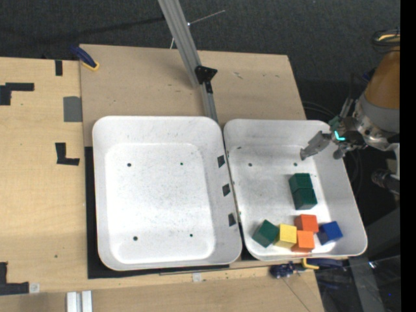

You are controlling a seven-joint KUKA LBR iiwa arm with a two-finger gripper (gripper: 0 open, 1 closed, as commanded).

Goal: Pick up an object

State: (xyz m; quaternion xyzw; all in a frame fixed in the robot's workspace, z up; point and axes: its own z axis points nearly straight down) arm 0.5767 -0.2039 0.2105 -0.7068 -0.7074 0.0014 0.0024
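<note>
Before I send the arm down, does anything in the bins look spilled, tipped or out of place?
Nothing stands out. The blocks sit bunched in the near corner of the right bin, all inside its rim. The gripper hangs above that bin's far right side with nothing between its fingers.

Dark green block (303, 190) mid right bin (260, 181), coloured blocks (298, 233) clustered at near edge

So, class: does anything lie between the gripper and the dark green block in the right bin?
Nothing visible does. The gripper sits above bare bin floor, and the dark green block lies just below it in the right bin.
</note>
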